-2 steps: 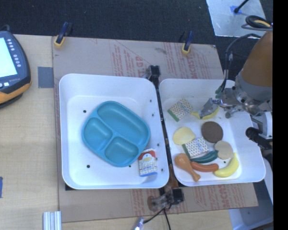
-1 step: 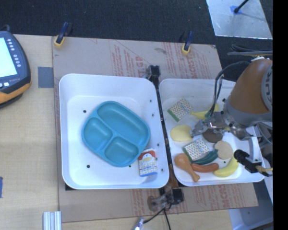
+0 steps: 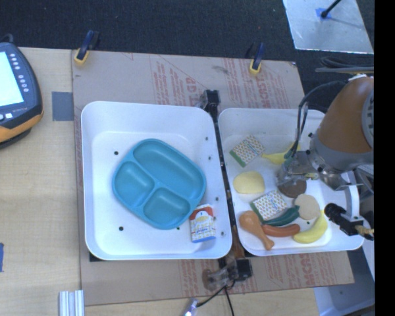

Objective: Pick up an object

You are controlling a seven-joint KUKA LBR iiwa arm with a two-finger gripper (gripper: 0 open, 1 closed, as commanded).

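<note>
Claw low in right bin, center-right of frame; grip state cannot tell. Toy food crowds bin's lower half: banana, sausage, drumstick, just below claw. Left bin: blue divided plate, small carton at lower right edge.

Robotics lab: cardboard sheet clamped to a wooden bench, two white bins, control tablet, cables, grey-and-orange robot arm.
</note>
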